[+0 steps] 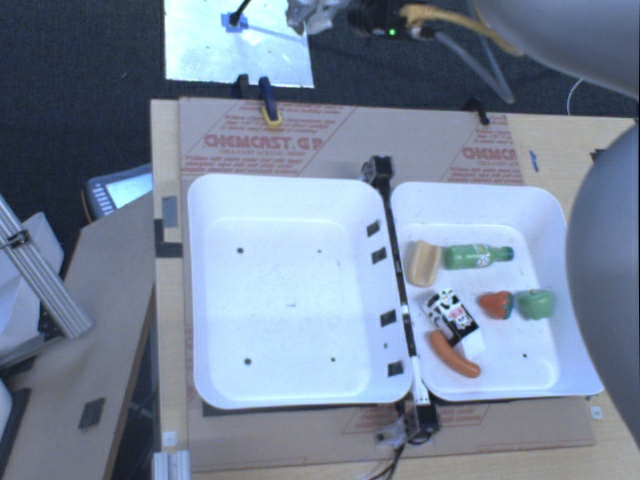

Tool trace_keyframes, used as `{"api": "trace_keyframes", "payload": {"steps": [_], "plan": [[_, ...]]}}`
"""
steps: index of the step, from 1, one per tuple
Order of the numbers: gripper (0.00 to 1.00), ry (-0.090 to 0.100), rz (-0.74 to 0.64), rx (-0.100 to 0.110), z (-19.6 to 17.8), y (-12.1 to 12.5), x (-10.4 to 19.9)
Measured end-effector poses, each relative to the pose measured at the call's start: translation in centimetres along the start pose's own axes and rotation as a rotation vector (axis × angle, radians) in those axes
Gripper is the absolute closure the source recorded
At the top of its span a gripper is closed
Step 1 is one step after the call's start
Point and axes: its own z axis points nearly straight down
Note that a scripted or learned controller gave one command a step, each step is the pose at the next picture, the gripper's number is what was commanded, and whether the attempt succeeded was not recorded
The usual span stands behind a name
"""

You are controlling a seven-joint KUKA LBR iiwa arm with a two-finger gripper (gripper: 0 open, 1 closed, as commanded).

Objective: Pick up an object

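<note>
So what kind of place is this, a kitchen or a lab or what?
Most likely a robotics lab bench: two white bins clamped side by side on protective board, toy food such as a green bottle and sausage, and a grey arm overhead.

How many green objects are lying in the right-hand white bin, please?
2. A green plastic bottle lies on its side near the bin's far wall; a small green pepper-like toy sits nearer the right side, beside a red toy. The grey arm may hide more.
</note>
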Motion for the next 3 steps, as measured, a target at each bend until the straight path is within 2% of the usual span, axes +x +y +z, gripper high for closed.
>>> {"api": "trace_keyframes", "payload": {"steps": [1, 2, 3], "plan": [[1.0, -0.001, 0.007, 0.004, -0.1, -3.5, -2.8], [1.0, -0.003, 0.013, 0.003, -0.2, -8.8, -11.3], [1.0, -0.002, 0.01, 0.004, -0.2, -12.8, -16.0]]}}
